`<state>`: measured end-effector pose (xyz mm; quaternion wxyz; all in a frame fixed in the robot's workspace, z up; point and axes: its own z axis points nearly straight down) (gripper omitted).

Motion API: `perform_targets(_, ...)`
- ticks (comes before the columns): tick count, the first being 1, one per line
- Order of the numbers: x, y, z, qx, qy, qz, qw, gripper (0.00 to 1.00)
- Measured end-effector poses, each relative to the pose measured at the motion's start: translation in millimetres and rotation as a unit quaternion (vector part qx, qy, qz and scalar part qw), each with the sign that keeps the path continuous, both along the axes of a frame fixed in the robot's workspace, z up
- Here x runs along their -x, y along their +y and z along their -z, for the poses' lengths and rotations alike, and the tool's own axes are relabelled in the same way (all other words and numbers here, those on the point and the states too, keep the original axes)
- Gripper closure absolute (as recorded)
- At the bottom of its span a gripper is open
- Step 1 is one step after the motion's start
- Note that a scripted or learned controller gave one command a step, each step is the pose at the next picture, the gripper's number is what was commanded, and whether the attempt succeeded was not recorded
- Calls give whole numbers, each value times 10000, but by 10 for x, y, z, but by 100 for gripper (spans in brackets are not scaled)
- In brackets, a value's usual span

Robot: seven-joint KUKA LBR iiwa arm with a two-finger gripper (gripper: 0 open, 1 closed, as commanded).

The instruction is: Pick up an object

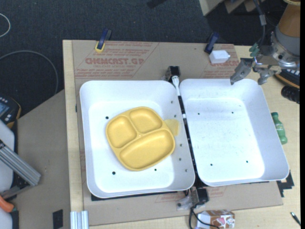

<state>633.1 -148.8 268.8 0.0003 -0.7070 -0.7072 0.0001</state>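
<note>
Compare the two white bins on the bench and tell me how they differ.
The left bin holds a yellow divided plate; the right bin shows bare floor with small dark dots. The gripper hangs, fingers spread, at the right bin's far rim, well away from the left bin. The left bin sits slightly lower in the view than the right bin. Both are shallow, white, round-cornered, and meet at a dark strip.

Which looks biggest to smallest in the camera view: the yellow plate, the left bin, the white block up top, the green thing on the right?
1. Left bin
2. Yellow plate
3. Green thing and white block: too alike to rank; the green thing is longer but thinner.
</note>
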Motion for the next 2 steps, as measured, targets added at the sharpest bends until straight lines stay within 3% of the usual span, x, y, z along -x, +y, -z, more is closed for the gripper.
perform_targets(1, 358, 78, -877, 15, -61, -6, 10000, 0)
perform_targets(2, 750, 754, -2360, 2, -101, -31, 9999, 0)
